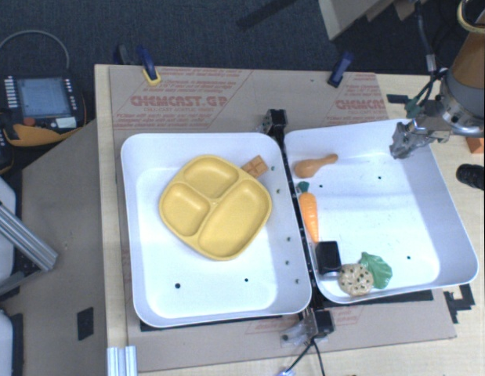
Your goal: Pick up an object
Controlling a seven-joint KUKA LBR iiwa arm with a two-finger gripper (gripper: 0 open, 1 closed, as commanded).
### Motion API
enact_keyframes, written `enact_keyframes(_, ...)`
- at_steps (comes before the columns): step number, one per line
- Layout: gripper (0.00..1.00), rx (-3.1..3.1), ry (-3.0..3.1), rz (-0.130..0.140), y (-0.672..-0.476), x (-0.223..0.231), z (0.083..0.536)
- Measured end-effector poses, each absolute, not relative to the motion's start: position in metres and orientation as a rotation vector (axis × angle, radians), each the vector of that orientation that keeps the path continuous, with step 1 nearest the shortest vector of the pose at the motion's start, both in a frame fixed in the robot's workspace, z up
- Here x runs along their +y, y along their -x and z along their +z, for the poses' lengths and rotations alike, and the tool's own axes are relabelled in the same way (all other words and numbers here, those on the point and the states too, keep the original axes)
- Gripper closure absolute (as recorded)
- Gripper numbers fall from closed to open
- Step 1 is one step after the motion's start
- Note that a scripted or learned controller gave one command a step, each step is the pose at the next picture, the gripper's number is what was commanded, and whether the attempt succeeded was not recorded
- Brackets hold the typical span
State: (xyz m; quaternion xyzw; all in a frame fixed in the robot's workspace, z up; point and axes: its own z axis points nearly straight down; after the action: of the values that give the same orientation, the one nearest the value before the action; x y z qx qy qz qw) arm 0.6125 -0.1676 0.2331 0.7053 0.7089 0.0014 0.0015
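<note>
Cardboard-covered worktop [226,92] carries two white bins; the right bin [430,210] holds a carrot [308,216], a drumstick [314,164], a cookie [354,279] and a green leaf [377,269]. The gripper [403,143] hangs at the bin's one o'clock corner, nothing between its jaws; whether they are parted I cannot tell. Likely the approach step: next it must travel toward seven o'clock and descend over one item.

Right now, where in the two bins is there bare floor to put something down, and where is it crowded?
Free: the right bin's middle and right side, between the gripper and the green leaf; also the left bin's front strip below the yellow plate. Crowded: along the divider, with drumstick, carrot, black block and cookie.
</note>
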Motion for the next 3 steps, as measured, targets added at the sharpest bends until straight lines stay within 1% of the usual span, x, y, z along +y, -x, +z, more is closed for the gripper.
enact_keyframes(2, 1.0, 2.227, -2.213, 0.005, -0.63, -0.05, 0.245)
enact_keyframes(3, 1.0, 2.23, -2.218, -0.001, -0.627, -0.003, 0.237)
